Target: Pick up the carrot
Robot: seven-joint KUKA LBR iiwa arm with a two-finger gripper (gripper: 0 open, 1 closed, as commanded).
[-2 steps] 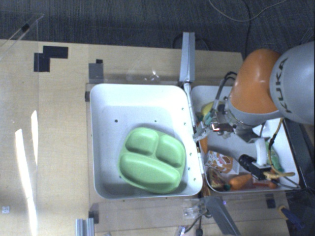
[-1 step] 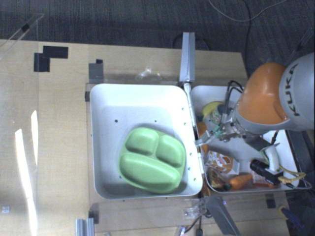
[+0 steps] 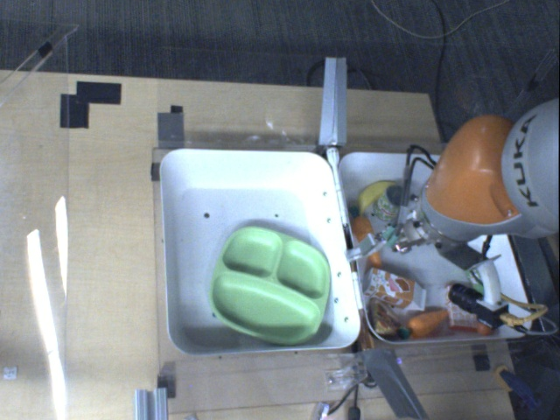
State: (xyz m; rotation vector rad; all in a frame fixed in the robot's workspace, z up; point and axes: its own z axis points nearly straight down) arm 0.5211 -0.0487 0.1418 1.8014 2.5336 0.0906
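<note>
A light wooden bench (image 3: 96, 261) bears two shallow white bins. The orange carrot (image 3: 426, 323) lies at the near edge of the right white bin (image 3: 385, 166), beside a printed snack packet (image 3: 390, 289). The gripper (image 3: 372, 245) hangs over the bin divider; its grip state cannot be determined. The left white bin (image 3: 188, 199) holds a green compartment tray (image 3: 271, 283).

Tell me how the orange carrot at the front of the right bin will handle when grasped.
The orange tapered carrot looks like smooth moulded plastic, so probably stiff and light. Its rounded, tapering body may roll or slip out of a pinch near the narrow end. It lies against a printed snack packet and a black bottle, so crowding could nudge it sideways.
</note>
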